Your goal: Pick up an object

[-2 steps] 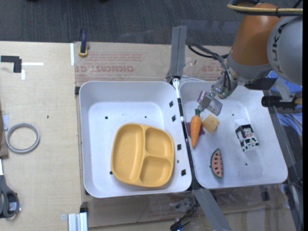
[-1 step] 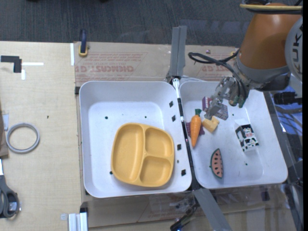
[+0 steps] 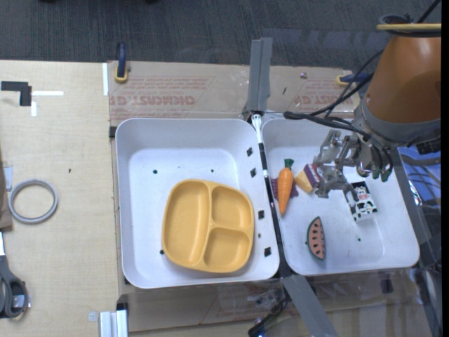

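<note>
In the right bin [image 3: 382, 248] lie an orange carrot [image 3: 284, 187] by the left wall, a small yellow block [image 3: 304, 180] beside it, a watermelon slice [image 3: 316, 238] toward the front, and a small white carton with dark print [image 3: 362, 202]. A purple piece [image 3: 312, 172] sits by the yellow block. My gripper [image 3: 330, 177] hangs low over the bin's middle, just right of the yellow block and purple piece and left of the carton. Its metal fingers point down to the left. Nothing shows clearly between them.
The left bin [image 3: 140, 188] holds a yellow divided plate [image 3: 209, 225]. A roll of grey tape [image 3: 31, 201] and scissors [image 3: 12, 295] lie on the wooden bench at the left. The arm's orange band [image 3: 407, 69] looms over the right bin's back right corner.
</note>
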You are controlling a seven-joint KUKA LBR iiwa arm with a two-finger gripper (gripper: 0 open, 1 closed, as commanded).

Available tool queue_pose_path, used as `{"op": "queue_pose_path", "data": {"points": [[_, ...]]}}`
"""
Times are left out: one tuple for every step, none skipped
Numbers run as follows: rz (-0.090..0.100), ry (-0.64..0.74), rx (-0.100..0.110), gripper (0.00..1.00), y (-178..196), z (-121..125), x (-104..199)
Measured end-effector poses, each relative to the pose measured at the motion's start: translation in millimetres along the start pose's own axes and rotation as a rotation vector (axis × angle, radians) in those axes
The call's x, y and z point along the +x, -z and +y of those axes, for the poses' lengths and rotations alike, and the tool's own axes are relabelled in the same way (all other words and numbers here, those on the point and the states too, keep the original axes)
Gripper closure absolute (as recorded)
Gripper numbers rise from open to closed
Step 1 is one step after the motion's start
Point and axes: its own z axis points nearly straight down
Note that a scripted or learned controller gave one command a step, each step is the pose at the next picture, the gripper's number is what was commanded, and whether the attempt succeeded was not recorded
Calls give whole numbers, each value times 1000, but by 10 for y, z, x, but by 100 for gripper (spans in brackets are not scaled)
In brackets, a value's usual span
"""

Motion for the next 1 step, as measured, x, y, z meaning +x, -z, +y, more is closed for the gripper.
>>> {"op": "queue_pose_path", "data": {"points": [[-3,307,-1,100,720,66,44]]}}
